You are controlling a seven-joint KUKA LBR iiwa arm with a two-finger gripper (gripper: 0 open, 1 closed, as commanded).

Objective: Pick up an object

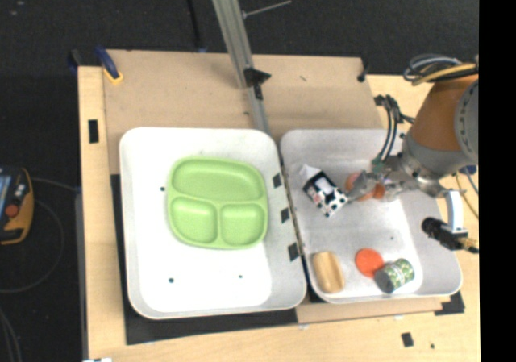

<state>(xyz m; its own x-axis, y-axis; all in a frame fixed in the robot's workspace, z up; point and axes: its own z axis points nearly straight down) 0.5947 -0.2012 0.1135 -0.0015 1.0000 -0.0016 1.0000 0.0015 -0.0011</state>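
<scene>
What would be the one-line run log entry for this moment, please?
arm: over right bin | gripper: beside black-and-white object, nothing visibly held | left bin: green divided plate | pick: not yet done

Two shallow white bins sit side by side on the pale wooden desk (193, 86). The left bin (141, 272) holds a light green plastic divided plate (218, 201) with three compartments. The right bin (419, 223) holds a black-and-white patterned small carton (323, 192) near its left wall, a tan bread-shaped block (327, 271) by the near edge, an orange round disc (368, 260) and, touching it, a green labelled can (396, 274) on its side. The grey arm with its orange band (439, 122) reaches in from the right, its jaws (364, 186) low over the right bin, just right of the carton.
</scene>
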